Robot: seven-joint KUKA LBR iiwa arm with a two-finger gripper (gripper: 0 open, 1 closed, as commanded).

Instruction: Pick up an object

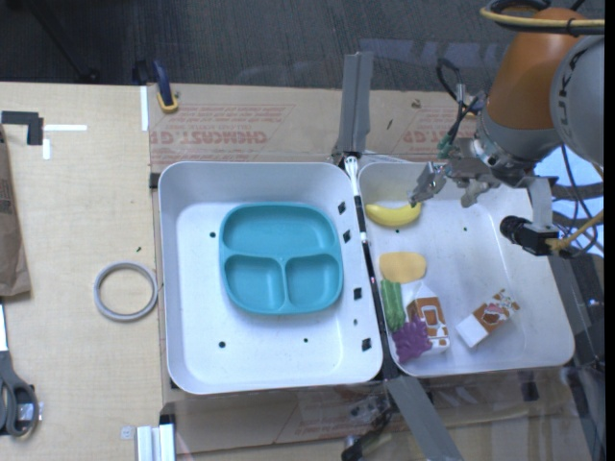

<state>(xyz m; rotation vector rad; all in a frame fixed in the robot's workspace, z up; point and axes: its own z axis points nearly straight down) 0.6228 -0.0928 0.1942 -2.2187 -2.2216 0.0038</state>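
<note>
Tool (420, 194) tips indistinct above banana (394, 215)

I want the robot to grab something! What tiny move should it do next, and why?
Probably dip straight down onto the banana. The gripper hangs just above the banana's right end in the right bin, with nothing between its fingers yet.

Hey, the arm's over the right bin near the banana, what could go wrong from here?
1. The banana lies close to the right bin's back-left corner, so the gripper may bump the wall coming down.
2. The banana is curved and smooth; it may roll or slip out.
3. The gripper sits off the banana's right end, so a straight descent might miss.
</note>
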